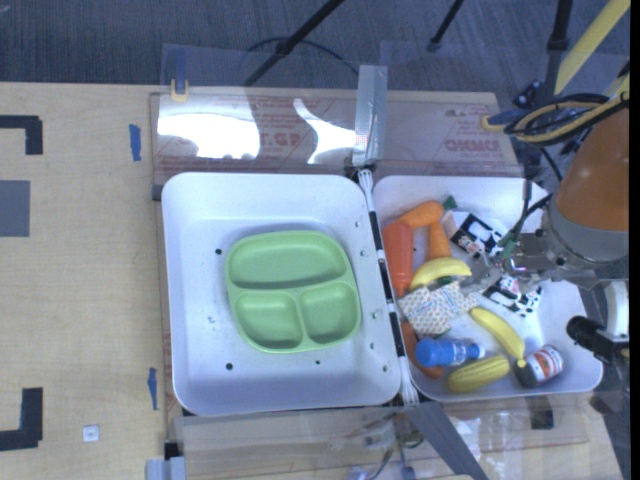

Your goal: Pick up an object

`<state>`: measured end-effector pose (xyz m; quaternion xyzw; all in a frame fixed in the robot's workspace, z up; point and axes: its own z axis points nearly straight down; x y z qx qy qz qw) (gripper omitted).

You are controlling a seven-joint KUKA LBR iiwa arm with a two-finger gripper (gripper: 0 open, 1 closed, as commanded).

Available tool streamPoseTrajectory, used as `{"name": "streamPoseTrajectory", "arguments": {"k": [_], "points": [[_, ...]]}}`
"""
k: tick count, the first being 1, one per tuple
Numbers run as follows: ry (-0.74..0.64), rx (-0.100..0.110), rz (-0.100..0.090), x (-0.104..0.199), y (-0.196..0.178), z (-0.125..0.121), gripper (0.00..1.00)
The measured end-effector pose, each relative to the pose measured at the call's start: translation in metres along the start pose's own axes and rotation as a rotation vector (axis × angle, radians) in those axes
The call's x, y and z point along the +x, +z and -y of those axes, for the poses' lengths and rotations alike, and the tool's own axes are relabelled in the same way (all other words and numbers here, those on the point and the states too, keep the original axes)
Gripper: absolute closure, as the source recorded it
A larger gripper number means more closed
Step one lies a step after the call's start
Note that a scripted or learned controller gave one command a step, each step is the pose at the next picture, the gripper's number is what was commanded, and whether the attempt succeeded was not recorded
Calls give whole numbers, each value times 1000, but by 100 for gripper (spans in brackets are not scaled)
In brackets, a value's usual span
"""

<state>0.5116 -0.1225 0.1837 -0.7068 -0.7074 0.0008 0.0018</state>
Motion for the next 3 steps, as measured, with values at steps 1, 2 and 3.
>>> {"name": "streamPoseTrajectory", "arguments": {"k": [1, 2, 3], "points": [[-170, -4, 2, -33, 76, 7, 0], [-166, -6, 3, -35, 67, 6, 100], [-71, -3, 2, 20, -27, -32, 100]]}}
